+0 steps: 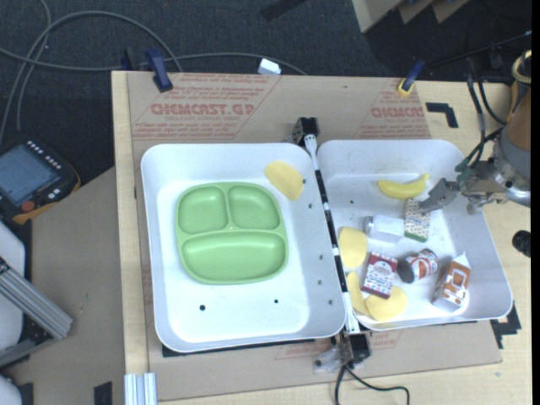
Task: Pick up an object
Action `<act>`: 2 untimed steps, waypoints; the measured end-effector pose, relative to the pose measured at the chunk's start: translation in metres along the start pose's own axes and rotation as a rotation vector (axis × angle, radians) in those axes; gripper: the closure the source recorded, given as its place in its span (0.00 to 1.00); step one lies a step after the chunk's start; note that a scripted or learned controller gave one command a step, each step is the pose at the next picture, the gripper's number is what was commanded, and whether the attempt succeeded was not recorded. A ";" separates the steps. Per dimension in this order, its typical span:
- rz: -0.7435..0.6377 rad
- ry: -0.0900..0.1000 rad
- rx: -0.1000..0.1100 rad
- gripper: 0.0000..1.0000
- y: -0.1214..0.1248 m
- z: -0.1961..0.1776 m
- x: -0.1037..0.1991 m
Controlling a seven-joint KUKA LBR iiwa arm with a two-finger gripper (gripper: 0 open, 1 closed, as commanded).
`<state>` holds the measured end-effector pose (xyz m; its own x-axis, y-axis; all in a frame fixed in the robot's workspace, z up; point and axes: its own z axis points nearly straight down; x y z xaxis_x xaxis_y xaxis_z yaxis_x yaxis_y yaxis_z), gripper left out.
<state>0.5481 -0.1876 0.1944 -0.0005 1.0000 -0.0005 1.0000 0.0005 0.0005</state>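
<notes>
1. The bench (245, 99) is a pale wooden board stamped with red lettering, and it stretches away to the left of the pincer (439, 194).
2. The left bin (160, 251), white and shallow, lies well to the left of the pincer, beyond the dividing rim.
3. The right bin (481, 251) sits under the pincer, whose fingers hang over its upper right part.
4. A green divided plate (230, 231) with three compartments rests in the left bin, far left of the pincer.
5. The arm (515, 163) comes in from the right edge, its grey wrist just right of the pincer. The two fingers look spread, with nothing seen between them.
6. A banana (402, 187) lies just left of the pincer, close to its nearer fingertip but apart from it.
7. A yellow chip-shaped piece (284, 179) leans on the left bin's upper right rim, well left of the pincer.
8. A second yellow piece (352, 246) lies below and left of the pincer, beside the divider.
9. A third yellow piece (386, 305) lies farther below, near the bin's front wall.
10. An orange and white carton (453, 284) sits almost straight below the pincer.
11. A red and white packet (380, 274) overlaps the third yellow piece.
12. A small patterned packet (416, 222) lies just below the pincer.
13. A small can (419, 265) on its side rests between the red packet and the carton.
14. A small white block (385, 226) lies left of the patterned packet.
</notes>
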 end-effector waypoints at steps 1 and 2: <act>-0.001 0.000 -0.001 0.00 0.071 0.048 0.029; 0.002 0.000 0.003 0.00 0.006 0.110 -0.007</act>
<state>0.5544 -0.1945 0.0839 0.0012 1.0000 -0.0003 1.0000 -0.0012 -0.0023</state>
